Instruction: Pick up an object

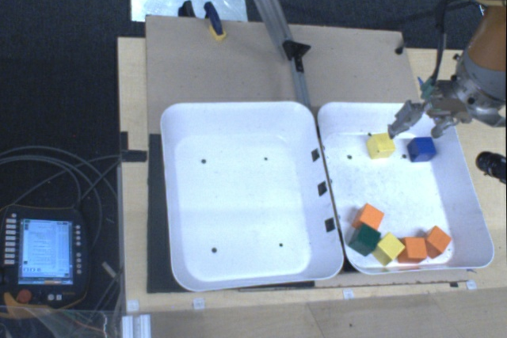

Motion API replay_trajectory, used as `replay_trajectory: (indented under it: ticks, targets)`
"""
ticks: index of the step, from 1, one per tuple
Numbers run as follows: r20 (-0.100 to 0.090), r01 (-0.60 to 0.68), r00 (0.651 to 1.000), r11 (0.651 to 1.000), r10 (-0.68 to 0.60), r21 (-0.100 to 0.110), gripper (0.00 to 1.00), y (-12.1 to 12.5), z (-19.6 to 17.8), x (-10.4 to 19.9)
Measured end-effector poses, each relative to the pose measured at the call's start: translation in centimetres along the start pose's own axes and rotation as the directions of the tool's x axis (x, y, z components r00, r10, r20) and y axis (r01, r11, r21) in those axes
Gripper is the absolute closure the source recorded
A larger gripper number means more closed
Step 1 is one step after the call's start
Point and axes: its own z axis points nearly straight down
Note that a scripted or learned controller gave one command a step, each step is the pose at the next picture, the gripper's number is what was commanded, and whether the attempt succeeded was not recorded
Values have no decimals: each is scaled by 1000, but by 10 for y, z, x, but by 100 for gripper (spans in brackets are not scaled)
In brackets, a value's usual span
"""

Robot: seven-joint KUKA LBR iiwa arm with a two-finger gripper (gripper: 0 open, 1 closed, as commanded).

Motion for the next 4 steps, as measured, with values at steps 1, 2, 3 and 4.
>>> replay_trajectory:
  ticks: [1,2,3,4]
  targets:
    - [0,-1,1000,1000,1,-1,0,0,0,0]
    - [0,-3,1000,1000,3,3,0,10,54,-3]
    - [0,-3,1000,1000,3,3,0,9,96,-5]
    - [0,-3,1000,1000,3,5,0,10,153,-8]
